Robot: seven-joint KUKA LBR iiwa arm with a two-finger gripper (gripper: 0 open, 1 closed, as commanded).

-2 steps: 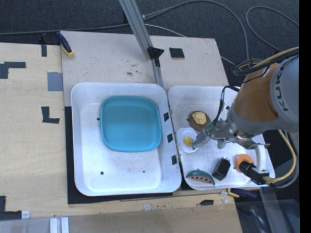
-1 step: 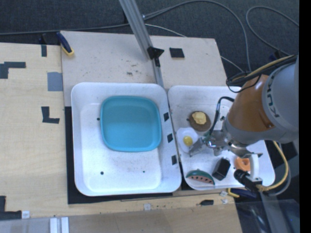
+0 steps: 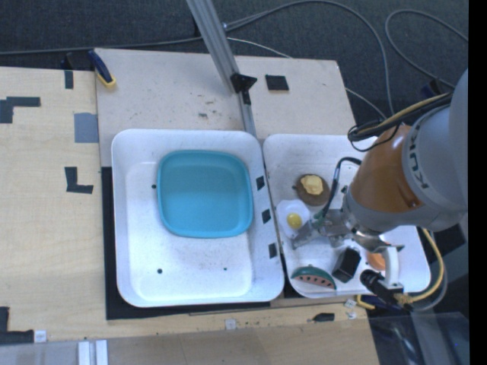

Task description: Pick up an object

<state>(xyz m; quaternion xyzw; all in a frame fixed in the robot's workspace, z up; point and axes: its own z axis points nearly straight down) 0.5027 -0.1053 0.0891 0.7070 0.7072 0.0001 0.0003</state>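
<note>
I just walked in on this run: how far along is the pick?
Nothing looks lifted. The gripper is low in the right bin, beside the yellow piece. The brown item and watermelon slice lie on the bin floor. Grasping and lifting remain.

Pale wooden bench (image 3: 46, 204) lying under even light, black tape marks (image 3: 74, 179) and a grey patch (image 3: 86, 128) sitting on its left side. Dark carpet floor (image 3: 91, 10) showing along the far edge. Grey cables (image 3: 358, 21) looping over the floor, far right.
</note>
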